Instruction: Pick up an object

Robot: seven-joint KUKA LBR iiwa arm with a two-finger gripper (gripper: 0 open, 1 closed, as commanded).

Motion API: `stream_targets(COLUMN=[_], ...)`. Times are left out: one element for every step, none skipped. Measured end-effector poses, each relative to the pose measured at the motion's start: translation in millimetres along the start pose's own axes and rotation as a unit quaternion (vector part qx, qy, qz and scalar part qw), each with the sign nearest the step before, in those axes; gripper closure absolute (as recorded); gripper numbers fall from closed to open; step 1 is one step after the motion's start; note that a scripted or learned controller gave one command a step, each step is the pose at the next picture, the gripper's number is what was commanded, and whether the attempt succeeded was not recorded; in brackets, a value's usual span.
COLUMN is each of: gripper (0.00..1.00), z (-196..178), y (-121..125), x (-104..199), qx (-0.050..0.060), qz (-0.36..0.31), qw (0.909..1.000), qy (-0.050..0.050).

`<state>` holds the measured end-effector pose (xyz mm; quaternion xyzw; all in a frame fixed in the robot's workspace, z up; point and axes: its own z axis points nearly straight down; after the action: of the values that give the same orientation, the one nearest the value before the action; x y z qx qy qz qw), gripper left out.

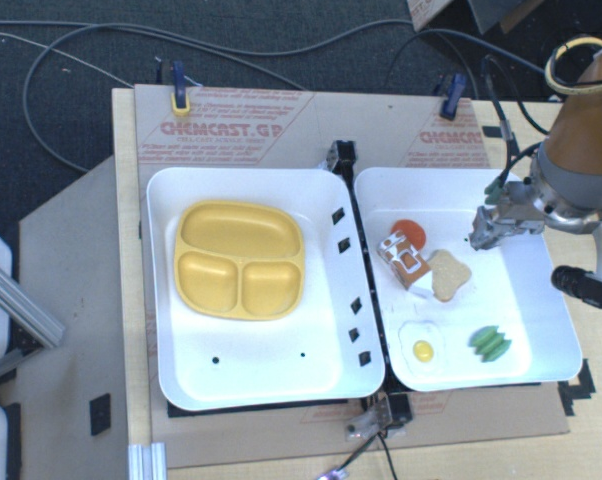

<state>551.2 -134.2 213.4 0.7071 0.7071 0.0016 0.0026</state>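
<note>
Two shallow white bins sit side by side on a bench covered with brown board printed with red lettering. The left bin [171, 298] holds a yellow divided tray [240, 259] with one long compartment across the top and two smaller ones below; it lies in the upper left part of that bin. The right bin [546, 353] holds the loose objects. A red tomato-like piece [409, 233] lies in the upper left part of this bin, and touching its lower edge is a small orange and white box [405, 262], tilted. Just beside the box, on its right, lies a tan slice of toy bread [449, 275], touching or nearly touching it. Below these, near the front wall, is a toy fried egg [422, 349], its white hard to tell from the bin floor and its yellow yolk plain. To the right of the egg, apart from it, lies a small green leafy piece [490, 343]. The arm reaches in from the right, its orange band above the wrist, and the gripper [485, 230] hangs over the upper right part of the right bin, above and to the right of the bread and clear of every object. Whether it is open or closed cannot be told from this view, and nothing shows held in it.
</note>
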Motion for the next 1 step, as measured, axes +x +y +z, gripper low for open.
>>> stream_targets(gripper=[1.00], z=[-27.7], y=[1.0], x=[-0.1], qx=[0.001], qz=[-0.001], qw=[1.0000], qy=[0.000])
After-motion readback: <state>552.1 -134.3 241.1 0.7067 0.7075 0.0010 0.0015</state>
